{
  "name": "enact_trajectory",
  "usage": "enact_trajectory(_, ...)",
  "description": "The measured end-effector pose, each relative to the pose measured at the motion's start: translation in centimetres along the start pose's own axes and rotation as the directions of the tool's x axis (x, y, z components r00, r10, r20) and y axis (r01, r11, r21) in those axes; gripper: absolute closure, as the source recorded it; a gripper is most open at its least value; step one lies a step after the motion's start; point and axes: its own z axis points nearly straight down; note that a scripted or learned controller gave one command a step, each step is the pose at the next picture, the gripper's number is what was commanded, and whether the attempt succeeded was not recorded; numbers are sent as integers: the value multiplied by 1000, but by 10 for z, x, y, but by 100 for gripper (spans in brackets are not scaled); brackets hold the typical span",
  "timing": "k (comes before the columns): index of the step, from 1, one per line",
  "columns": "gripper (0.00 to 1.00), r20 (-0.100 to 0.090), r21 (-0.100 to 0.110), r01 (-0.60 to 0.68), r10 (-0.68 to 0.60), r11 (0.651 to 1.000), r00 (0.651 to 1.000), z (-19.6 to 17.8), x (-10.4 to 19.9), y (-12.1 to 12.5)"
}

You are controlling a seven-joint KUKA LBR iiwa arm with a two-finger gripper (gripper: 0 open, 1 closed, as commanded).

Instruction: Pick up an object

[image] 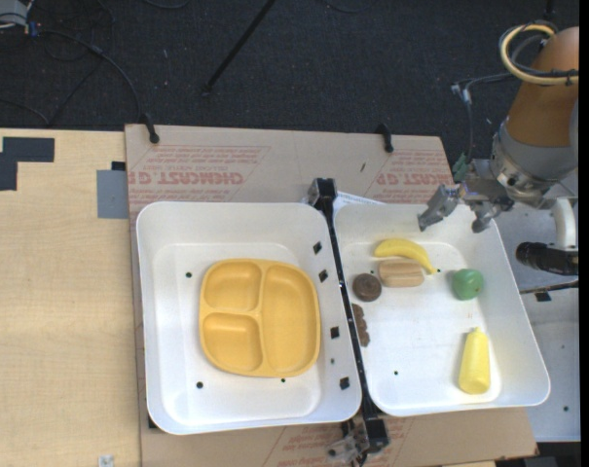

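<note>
Here I see my gripper (460, 210) hanging released, its two grey fingers spread with nothing between them, above the far edge of the right bin (513, 377). Just below it lie a smooth curved yellow banana (404, 252), a tan bun-like roll (402, 275), a brown disc (367, 287) and a green ball (466, 283). The cardboard (226, 168) behind reads CHEMCAST, upside down

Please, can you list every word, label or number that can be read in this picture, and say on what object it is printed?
"CHEMCAST GP": printed in red on the brown sheet under the bins, upside down for this camera; it appears twice along the far edge.
More red print shows on the sheet's near edge, too cut off to read.
The bins, yellow tray and toy food carry no text.
</note>
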Motion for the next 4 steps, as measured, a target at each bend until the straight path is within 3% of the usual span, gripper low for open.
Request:
enact_trajectory(1,0,2,-12,2,-2,1000,1000,-8,0,2)
enact_trajectory(4,0,0,-9,0,0,1000,1000,151,12,-10)
